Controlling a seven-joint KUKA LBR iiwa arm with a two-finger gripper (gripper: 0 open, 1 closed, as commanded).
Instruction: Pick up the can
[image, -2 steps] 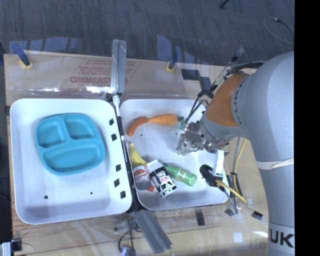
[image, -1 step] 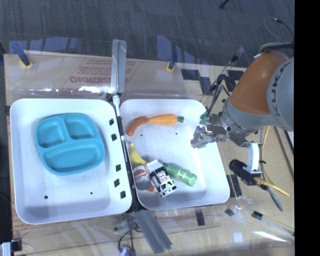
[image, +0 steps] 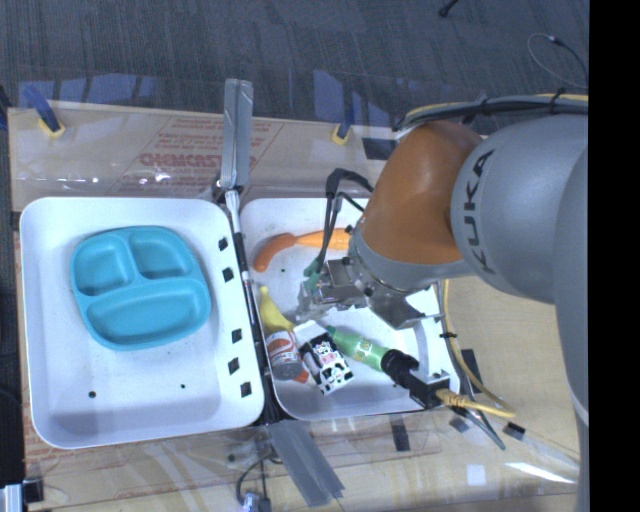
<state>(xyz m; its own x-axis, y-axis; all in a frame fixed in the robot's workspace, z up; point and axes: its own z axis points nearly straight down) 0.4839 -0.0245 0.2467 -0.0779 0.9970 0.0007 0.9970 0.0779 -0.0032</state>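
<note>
The can (image: 285, 356) is small, with a red and white label. It lies in the right bin (image: 300, 212), near the front and against the left wall. My gripper (image: 318, 291) hangs over the middle of that bin, a little behind and to the right of the can and apart from it. The big grey and orange wrist hides the bin's right half. Nothing shows between the gripper and the can.
Around the can lie a yellow banana (image: 272, 310), a black and white box (image: 330, 364) and a green bottle (image: 357, 348). An orange carrot (image: 275, 247) lies at the back. The left bin (image: 40, 300) holds a blue divided plate (image: 140, 285).
</note>
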